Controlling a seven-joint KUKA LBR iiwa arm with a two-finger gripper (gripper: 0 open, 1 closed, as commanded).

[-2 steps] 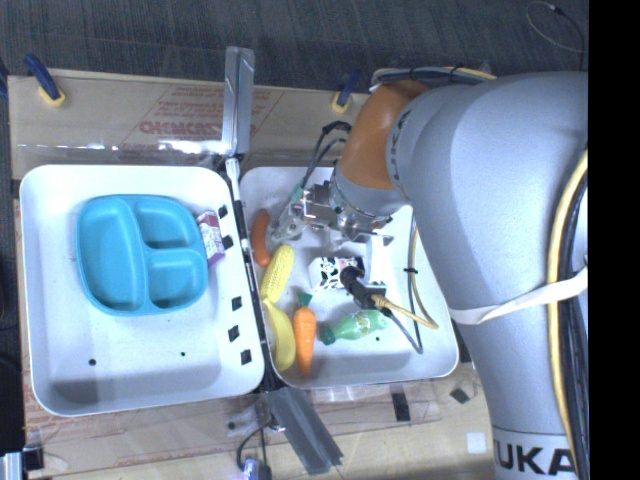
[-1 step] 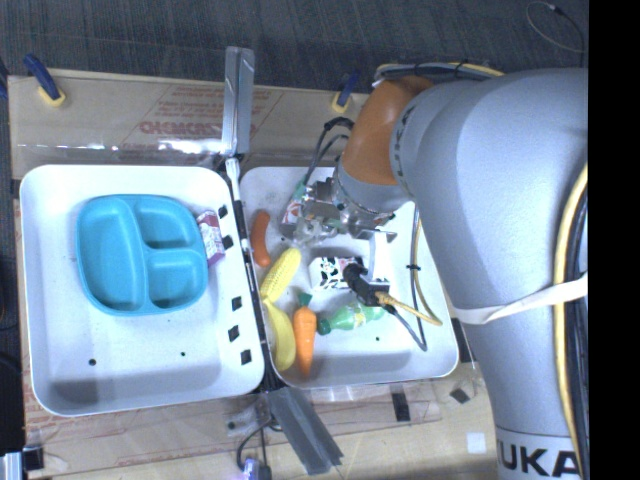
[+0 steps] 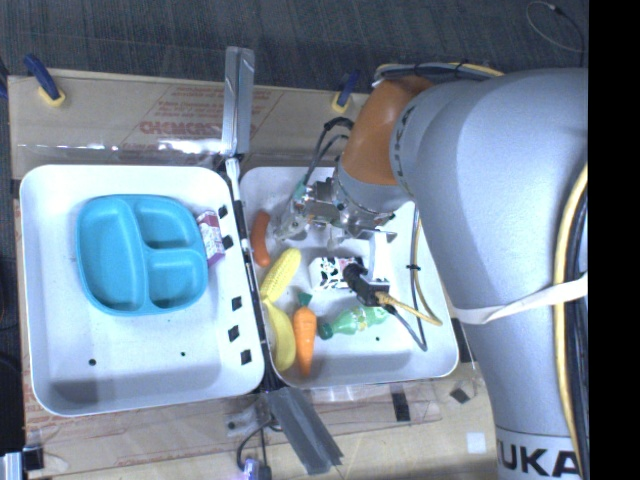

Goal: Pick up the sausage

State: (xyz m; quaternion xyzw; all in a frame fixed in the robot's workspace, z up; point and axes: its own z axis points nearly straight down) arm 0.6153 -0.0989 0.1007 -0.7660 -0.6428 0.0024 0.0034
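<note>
My claw point(image 3: 288, 223) hangs mid-frame just right of the sausage point(image 3: 260, 240); whether it's clenched, I cannot tell

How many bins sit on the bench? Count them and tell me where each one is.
2. The left bin holds a blue divided tray. The right bin lies beside it under the arm, with toy food inside.

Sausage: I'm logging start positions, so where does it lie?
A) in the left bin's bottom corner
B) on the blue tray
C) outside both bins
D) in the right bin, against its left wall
D: the sausage lies in the right bin by its left wall, just above the corn.
</note>
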